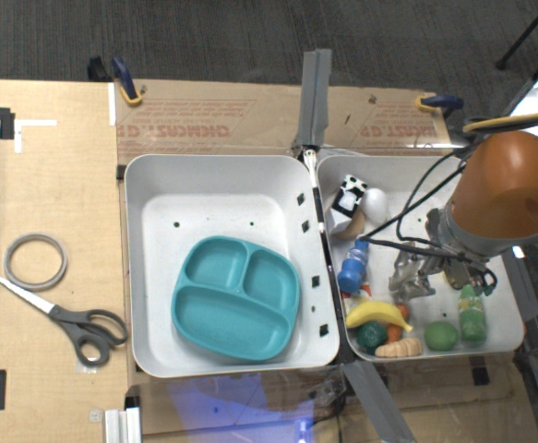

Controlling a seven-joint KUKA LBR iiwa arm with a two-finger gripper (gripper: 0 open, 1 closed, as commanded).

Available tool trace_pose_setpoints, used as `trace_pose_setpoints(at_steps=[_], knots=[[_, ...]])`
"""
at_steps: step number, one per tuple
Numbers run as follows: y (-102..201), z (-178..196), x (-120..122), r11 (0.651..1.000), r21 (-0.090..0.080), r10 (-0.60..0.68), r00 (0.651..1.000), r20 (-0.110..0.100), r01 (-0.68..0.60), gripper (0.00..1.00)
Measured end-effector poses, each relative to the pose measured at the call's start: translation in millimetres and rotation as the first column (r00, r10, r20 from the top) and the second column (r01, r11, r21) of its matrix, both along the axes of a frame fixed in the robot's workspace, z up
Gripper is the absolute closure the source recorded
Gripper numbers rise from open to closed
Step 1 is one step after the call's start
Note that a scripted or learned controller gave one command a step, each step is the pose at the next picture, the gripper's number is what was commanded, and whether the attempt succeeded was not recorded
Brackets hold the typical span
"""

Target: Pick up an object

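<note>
My gripper [414,282] hangs low inside the right bin [407,172], below the arm's orange band. Its metal fingers [407,280] point down toward the bin floor near the front pile of toys. Just left of and below it lie a yellow banana [376,315], a dark green round toy [371,337] and an orange carrot-like piece [400,347]. A green ball [441,335] and a green bottle [472,317] sit to its right. A blue bottle [352,269] lies to its left. I see nothing between the fingers.
A black-and-white toy [349,195] and a white object [376,203] rest at the right bin's back. The left bin [158,192] holds a teal divided plate [238,296]. Scissors [70,321] and a tape roll [35,260] lie on the bench at left.
</note>
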State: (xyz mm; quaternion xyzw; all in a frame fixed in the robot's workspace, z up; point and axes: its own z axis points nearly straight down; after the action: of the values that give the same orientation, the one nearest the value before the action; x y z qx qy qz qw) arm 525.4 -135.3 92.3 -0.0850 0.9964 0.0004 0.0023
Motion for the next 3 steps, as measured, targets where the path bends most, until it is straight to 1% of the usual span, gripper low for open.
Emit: trace_pose_setpoints(at_steps=[1, 2, 3], knots=[[-47.9, 4.0, -38.4, 0.996, -0.002, 0.089, 0.996, 0.001, -0.089, 0.00], [-67.7, -0.2, -16.3, 0.974, -0.001, 0.226, 0.974, 0.000, -0.226, 0.00], [-85.1, 0.2, 35.4, 0.954, -0.002, 0.301, 0.954, 0.001, -0.301, 0.00]])
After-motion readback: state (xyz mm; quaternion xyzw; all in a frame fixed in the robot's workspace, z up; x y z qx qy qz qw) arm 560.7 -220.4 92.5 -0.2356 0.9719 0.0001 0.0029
